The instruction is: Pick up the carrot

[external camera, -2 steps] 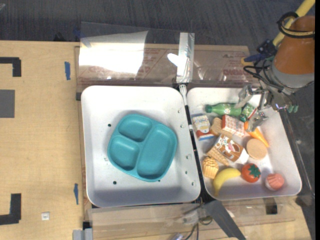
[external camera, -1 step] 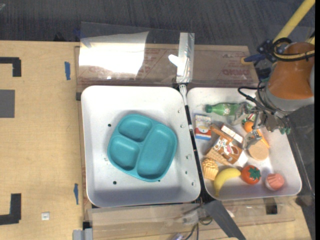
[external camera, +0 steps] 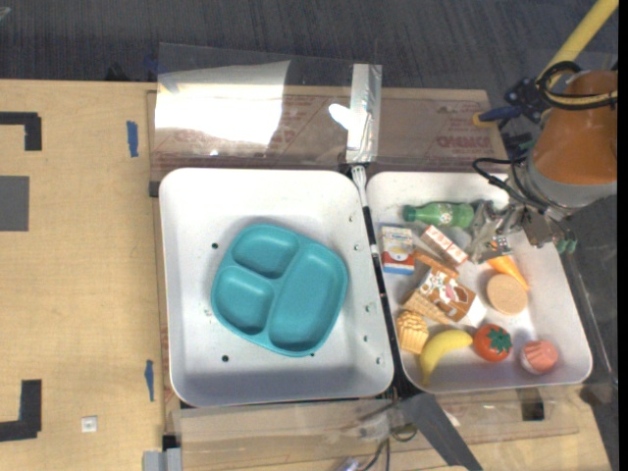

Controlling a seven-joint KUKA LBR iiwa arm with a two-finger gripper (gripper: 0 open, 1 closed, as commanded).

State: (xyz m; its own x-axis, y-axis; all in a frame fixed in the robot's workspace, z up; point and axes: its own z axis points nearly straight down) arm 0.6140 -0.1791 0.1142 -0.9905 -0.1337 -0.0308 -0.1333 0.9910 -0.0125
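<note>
Camera view showed the fingers [external camera: 494,232] low in the right bin [external camera: 579,346], near its far right corner, just above the carrot [external camera: 507,266]. How far apart they stood could not be made out among the dark metal parts and cables, and nothing could be seen held between them. The carrot, a small orange wedge, lay just beneath them and touched the top of a round tan disc [external camera: 507,293]. To the left of the fingers lay a green bottle [external camera: 441,213] on its side, and below it a small white-and-blue carton [external camera: 396,247] and brown snack packets [external camera: 442,283]. Nearer the front edge of that bin sat a banana [external camera: 444,347], a tomato [external camera: 493,342] and a pink item [external camera: 539,356]. The left bin [external camera: 186,214] held a teal divided plate [external camera: 281,288]. Both bins rested on the desk [external camera: 74,263], and the arm's orange band [external camera: 579,130] showed at upper right.
</note>
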